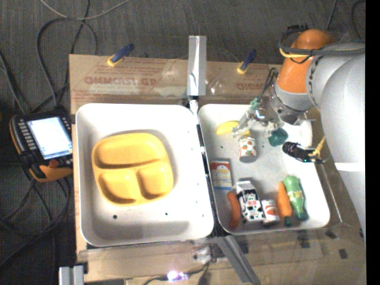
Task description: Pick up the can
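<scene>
The can (247, 149) is small and white with a red and green label. It stands in the upper middle of the right bin (314, 221). My gripper (252, 124) hangs just behind and above the can, close to its top, reaching in from the right under the orange wrist band. The can's lid is partly covered by the gripper body. Nothing shows held in the gripper.
A yellow fruit (226, 127) lies left of the gripper and a teal piece (277, 137) right of the can. Nearer the front are a red box (221, 174), a small carton (248, 199), a carrot (284, 201) and a green bottle (295, 197). The left bin holds a yellow divided tray (133, 167).
</scene>
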Tool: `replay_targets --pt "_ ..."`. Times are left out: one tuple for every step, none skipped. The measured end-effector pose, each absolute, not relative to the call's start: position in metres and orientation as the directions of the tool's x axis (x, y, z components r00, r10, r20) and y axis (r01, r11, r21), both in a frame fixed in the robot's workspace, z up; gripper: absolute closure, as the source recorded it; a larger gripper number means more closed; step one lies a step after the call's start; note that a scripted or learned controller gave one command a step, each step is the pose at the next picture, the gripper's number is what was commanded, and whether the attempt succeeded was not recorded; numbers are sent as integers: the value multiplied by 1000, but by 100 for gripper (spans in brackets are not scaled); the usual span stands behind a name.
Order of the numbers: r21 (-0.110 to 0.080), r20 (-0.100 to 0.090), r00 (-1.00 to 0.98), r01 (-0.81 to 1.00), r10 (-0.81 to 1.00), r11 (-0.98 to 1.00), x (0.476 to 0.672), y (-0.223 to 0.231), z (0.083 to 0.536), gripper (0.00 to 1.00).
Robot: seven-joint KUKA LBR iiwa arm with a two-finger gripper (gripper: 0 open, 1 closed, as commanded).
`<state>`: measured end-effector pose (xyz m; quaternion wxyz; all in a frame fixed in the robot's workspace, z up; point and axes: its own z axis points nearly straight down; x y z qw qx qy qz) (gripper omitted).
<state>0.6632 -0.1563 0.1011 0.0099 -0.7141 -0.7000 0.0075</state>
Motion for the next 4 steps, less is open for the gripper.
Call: replay_targets --pt "3 12 94 996 996 -94 652 -164 92 0" --pt "5 2 96 995 995 -96 651 -167 96 100" --pt "2 6 94 996 996 -94 651 -164 95 0" --pt "-2 6 93 996 996 -93 651 -164 100 100"
